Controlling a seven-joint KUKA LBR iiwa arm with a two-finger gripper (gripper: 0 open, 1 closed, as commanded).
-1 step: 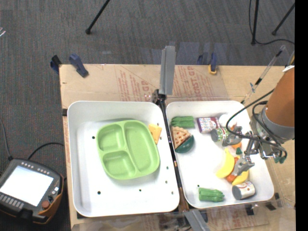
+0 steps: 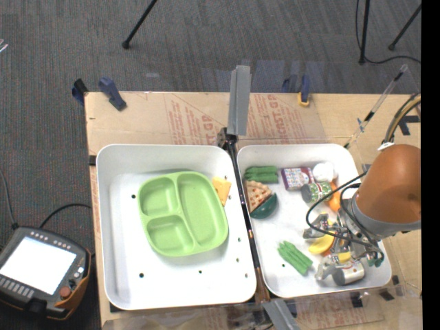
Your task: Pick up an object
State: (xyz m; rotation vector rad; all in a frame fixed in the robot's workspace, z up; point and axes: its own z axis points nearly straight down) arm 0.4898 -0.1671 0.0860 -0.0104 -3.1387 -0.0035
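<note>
My gripper (image 2: 342, 256) hangs low over the front right corner of the right bin (image 2: 275, 280), under the orange band of the arm (image 2: 388, 184). Its tip sits among a yellow banana (image 2: 318, 245), a grey metal piece (image 2: 342, 274) and cables. A green bean pod (image 2: 294, 258) lies just to its left. Further back lie a waffle slice (image 2: 258, 195), a green pepper (image 2: 261, 174), a purple packet (image 2: 297, 178), a small bottle (image 2: 317, 190) and an orange fruit (image 2: 335, 202). Nothing shows clearly between the fingers.
The left bin (image 2: 117, 253) holds a green divided plate (image 2: 183, 213) with a yellow wedge (image 2: 221, 188) at its far right edge. A grey post (image 2: 239, 105) stands behind the wall between the bins. A teach pendant (image 2: 41, 267) lies on the floor at left.
</note>
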